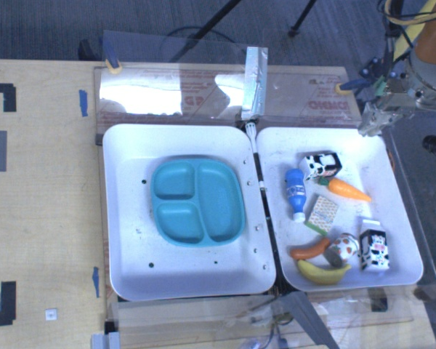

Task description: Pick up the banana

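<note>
Hovering at two o'clock, above the far right corner of the right-hand shallow white bin (403, 195), the hand (374, 122) carries nothing; how wide it stands I cannot tell. The curved yellow plastic banana (321, 272) lies at five o'clock, touching an orange-red sausage (310, 251). Judging the approach barely begun, the next move calls for travel toward six o'clock and a descent.

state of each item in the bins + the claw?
banana: lying flat, right bin front, not picked
carrot: lying flat
blue bottle: on its side
blue tray: flat in left bin
claw: above right bin's far corner, holding nothing
</note>
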### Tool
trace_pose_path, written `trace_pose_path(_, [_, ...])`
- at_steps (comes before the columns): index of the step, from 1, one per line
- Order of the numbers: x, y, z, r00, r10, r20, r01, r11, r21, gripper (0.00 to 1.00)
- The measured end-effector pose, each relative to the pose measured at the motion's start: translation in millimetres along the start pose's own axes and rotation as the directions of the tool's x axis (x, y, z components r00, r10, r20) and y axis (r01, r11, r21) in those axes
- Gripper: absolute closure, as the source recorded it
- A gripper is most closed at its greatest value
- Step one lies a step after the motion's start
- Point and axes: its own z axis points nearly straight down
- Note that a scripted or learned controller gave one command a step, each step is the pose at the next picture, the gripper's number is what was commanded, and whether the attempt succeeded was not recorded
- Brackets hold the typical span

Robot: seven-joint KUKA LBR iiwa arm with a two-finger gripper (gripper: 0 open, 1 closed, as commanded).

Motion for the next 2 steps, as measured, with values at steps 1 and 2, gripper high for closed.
trace_pose_path(1, [0.3,0.0,0.2,1.000,0.000,0.000,0.000,1.000,0.000,0.00])
trace_pose_path(2, [0.2,0.5,-9.0,1.000,-0.002,0.002,0.002,1.000,0.000,1.00])
